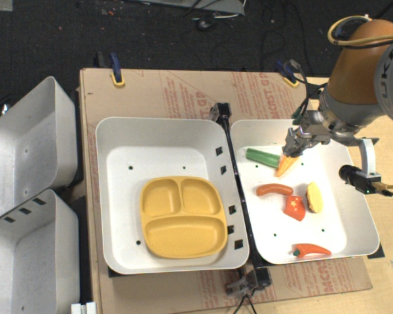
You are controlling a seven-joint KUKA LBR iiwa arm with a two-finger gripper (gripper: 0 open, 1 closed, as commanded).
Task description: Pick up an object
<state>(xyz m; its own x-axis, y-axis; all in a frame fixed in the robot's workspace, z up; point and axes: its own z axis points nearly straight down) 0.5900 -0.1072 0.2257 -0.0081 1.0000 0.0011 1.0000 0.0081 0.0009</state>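
Left bin (111, 175): yellow tray (183, 217). Right bin (354, 237): toy foods; fingers (293, 148) seemingly gripping orange carrot (285, 165).

End effector (296, 144) above orange carrot (285, 165), right bin (354, 195), yellow tray (183, 216) left

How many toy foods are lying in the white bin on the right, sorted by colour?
Green: 1, the green piece
Orange: 2, the orange wedge under the gripper, and the orange sausage
Red: 2, the red piece and the red pepper
Yellow: 1, the yellow piece
Total: 6
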